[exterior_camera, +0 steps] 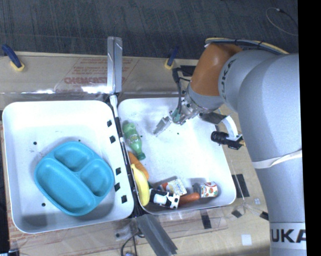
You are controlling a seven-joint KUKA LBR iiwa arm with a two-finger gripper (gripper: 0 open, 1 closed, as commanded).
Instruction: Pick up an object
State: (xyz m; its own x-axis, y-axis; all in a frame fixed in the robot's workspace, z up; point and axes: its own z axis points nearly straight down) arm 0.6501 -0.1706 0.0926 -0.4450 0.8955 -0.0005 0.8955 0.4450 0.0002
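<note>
Gripper [161, 126] above right bin [203, 149], finger state unclear; one green bottle [133, 139], one banana [141, 185], one blue tray [74, 176]

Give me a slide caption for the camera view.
Gripper hovers in the right bin above bare floor, beside the green bottle.

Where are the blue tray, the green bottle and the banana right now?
blue tray [73, 178]: camera view, middle divider of the tray.
green bottle [132, 137]: camera view, its body.
banana [141, 187]: camera view, middle of the peel.
</note>
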